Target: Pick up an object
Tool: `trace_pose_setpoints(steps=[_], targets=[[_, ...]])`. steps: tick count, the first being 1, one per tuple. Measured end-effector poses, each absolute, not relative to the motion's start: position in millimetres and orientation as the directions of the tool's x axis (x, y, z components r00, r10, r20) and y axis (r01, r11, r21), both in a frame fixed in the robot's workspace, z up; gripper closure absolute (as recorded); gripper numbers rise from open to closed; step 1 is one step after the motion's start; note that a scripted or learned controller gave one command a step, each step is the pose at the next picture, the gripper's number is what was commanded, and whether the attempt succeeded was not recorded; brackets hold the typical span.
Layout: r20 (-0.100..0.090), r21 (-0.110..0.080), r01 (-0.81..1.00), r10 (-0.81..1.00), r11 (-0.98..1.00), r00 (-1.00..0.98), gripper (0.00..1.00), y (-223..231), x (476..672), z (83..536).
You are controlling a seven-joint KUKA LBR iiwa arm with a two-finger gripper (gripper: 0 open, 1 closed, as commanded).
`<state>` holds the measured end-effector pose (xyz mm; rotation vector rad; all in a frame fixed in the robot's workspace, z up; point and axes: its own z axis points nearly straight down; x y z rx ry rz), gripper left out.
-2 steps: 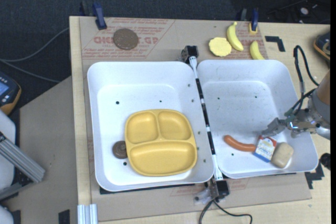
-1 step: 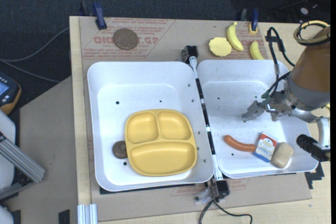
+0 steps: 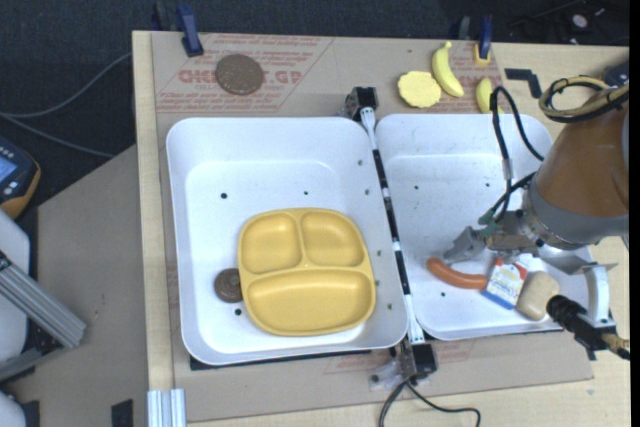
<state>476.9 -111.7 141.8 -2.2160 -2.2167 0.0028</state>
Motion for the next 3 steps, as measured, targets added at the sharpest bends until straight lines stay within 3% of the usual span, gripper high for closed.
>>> trace_pose_setpoints(steps=[1, 2, 3], targets=[[0.002, -0.003, 1.0, 1.0, 0.001, -0.001, 0.0, -89.8, 478.3, 81.6], [-0.004, 0.002, 1.0, 1.0, -0.005, 0.005, 0.0, -162.5, 478.6, 84.6], [-0.003, 0.004, 1.0, 1.0, -0.001, 0.001, 1.0, -158.2, 479.5, 94.7]])
